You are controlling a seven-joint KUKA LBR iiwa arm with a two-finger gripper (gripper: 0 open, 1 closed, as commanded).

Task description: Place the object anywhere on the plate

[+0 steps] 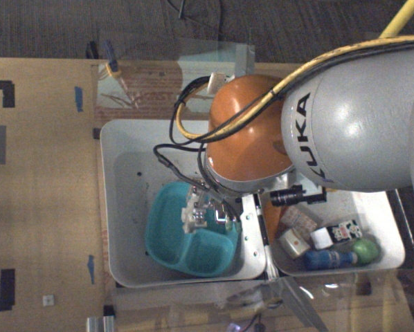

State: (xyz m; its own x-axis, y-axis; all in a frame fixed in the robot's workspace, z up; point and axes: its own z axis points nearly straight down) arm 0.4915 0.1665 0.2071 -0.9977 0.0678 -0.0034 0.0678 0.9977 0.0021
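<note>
A teal plate (172, 237) with two compartments lies in the left white bin (124, 185), toward its front right. My gripper (201, 211) hangs over the plate's right part, under the arm's big orange band (245, 133). The metal fingers are small and cluttered in this view, and I cannot make out anything held between them. Whatever lies directly under the wrist is hidden.
The right bin (394, 251) holds several small items at its front: a green ball (365, 249), a blue bottle (329, 259), a white cylinder (321, 238) and a small box (298, 220). The arm covers most of that bin. Wooden bench surface (41, 185) spreads to the left.
</note>
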